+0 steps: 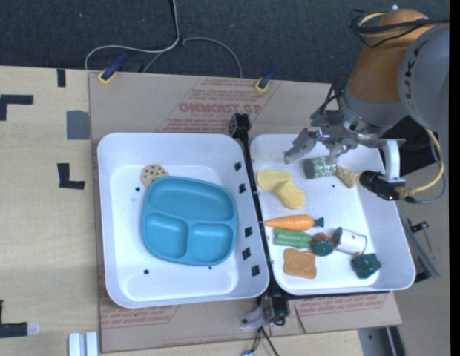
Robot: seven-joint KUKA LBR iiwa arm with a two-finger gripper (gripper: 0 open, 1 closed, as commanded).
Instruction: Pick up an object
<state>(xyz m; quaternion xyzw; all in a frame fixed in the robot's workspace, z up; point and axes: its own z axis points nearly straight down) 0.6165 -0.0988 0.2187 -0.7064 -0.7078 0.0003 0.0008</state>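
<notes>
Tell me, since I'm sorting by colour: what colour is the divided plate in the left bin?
Light blue plate, clear in the camera view.

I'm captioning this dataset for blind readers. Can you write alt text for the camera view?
A grey and orange robot arm's gripper hovers over the far end of the right bin, above toy foods including a carrot. The left bin holds a blue divided plate and a cookie.
</notes>
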